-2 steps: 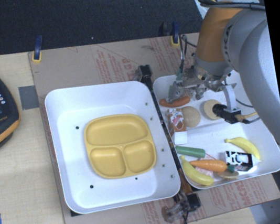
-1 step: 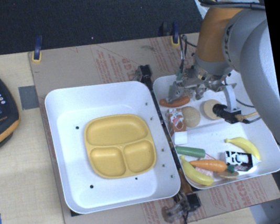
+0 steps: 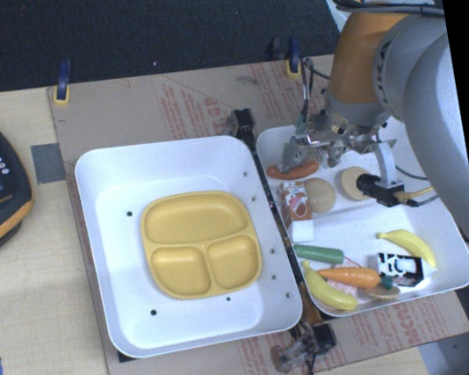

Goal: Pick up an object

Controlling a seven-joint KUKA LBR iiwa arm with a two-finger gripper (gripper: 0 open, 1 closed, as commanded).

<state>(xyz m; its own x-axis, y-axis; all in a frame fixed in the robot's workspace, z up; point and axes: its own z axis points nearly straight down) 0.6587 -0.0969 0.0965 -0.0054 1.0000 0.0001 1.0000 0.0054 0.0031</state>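
Here the gripper point(image 3: 314, 144) hangs just above the hot dog point(image 3: 292, 170) — its grip state cannot be told.

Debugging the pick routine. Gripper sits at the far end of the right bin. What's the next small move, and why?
Probably a short descent onto the hot dog. The gripper hovers at the far end of the right bin, just beside that toy, with nothing visibly between its fingers. The other items lie nearer the camera, so the hot dog looks like the closest target.
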